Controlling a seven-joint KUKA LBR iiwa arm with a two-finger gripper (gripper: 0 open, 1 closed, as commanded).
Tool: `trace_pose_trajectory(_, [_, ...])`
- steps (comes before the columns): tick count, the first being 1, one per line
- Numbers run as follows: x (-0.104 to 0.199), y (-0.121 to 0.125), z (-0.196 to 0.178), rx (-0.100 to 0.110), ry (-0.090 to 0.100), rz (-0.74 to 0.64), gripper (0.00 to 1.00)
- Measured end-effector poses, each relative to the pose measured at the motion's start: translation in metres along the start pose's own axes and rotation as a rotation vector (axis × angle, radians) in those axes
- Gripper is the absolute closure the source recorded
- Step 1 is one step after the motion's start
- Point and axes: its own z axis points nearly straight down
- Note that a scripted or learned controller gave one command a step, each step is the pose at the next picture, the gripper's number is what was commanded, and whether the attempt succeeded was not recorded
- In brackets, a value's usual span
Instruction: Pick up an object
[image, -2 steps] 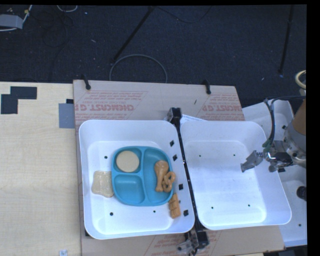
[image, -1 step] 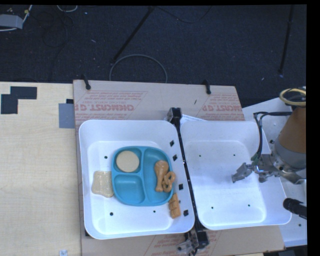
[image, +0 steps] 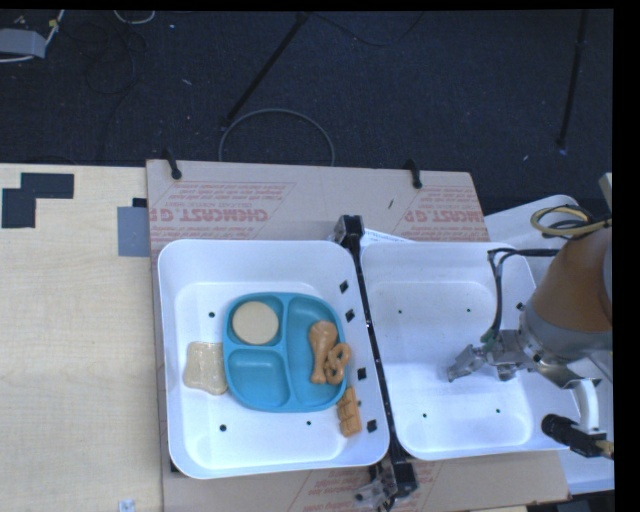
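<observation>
Reaching in from the right, the hand (image: 462, 368) hangs low over the right bin (image: 440, 440); grip state unclear

Two shallow white bins are set side by side on a cardboard sheet (image: 300, 205) printed with reversed red lettering. The left bin (image: 190, 270) and the right bin (image: 440, 270) are joined along a black centre strip (image: 365, 340). The cardboard is laid on a light wooden bench (image: 70, 350). Dark patches (image: 40, 195) are seen on the bench surface. Beyond the bench, dark carpet (image: 400, 80) is crossed by cables (image: 275, 125).
</observation>
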Motion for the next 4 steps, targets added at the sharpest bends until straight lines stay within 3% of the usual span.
trace_pose_trajectory(1, [-0.001,0.0,-0.013,-0.001,-0.001,0.005,1.0])
trace_pose_trajectory(3, [0.003,0.009,-0.119,-0.008,-0.003,-0.002,1.0])
trace_pose_trajectory(4, [0.003,0.01,-0.141,-0.007,-0.003,-0.002,1.0])
